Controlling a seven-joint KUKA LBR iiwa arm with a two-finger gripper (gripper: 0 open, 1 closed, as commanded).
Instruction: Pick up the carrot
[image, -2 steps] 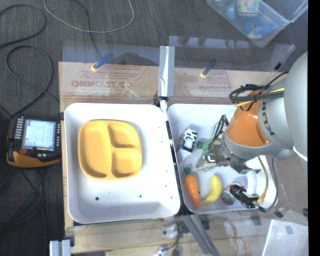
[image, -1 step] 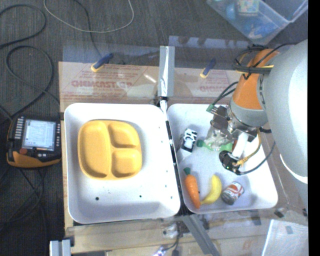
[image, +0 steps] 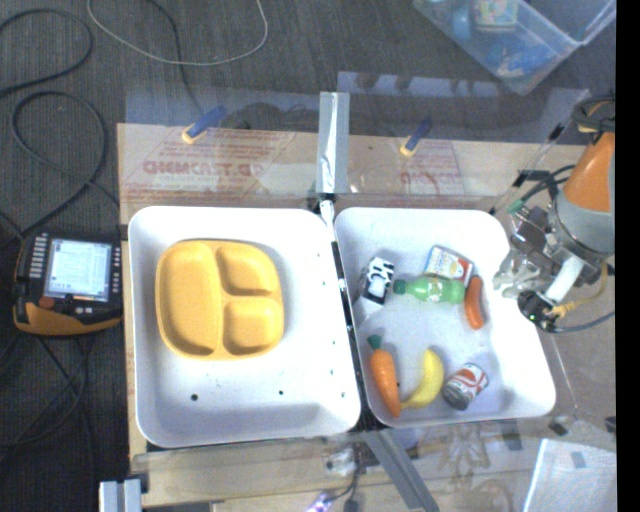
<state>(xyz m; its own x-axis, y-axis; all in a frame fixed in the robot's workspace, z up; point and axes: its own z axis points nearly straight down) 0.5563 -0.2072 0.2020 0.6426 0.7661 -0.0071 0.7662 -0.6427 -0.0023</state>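
The carrot (image: 385, 378), orange with a green top, lies in the near left corner of the right bin (image: 520, 395). It rests beside a yellow banana (image: 430, 377). My gripper (image: 524, 283) hangs over the right rim of that bin, far to the right of the carrot and well apart from it. The grey arm with its orange band (image: 592, 180) comes in from the right edge.
Also in the right bin are a green bottle (image: 432, 290), a red sausage (image: 474, 303), a small carton (image: 449, 263), a black-and-white pack (image: 376, 280) and a can (image: 465, 385). The left bin (image: 160, 400) holds a yellow divided tray (image: 222, 297). A pendant (image: 67, 280) lies left of the bench.
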